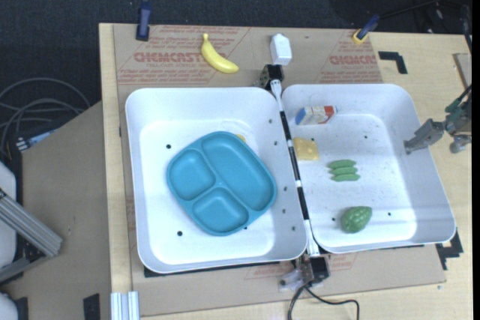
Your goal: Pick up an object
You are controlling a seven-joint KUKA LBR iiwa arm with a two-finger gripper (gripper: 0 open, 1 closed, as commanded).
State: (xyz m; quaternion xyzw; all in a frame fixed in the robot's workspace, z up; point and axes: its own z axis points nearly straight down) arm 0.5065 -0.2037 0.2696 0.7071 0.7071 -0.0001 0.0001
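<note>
- On the bench (180,49) we read red printed lettering behind the bins — it looks like "CHEMCAST", repeated above each bin; the smaller lines beneath are too fine to make out.
- The pincer (439,133) hangs at the right bin's (397,228) right rim; we cannot tell how it is set, and we see nothing in it.
- The right bin holds a red, white and blue packet (315,115), label unreadable, a yellow block (306,149), a green pea pod (344,170) and a knobbly green object (355,218).
- The left bin (150,221) holds a blue divided tray (220,182).
- A toy banana (217,56) lies on the bench behind the left bin.
</note>
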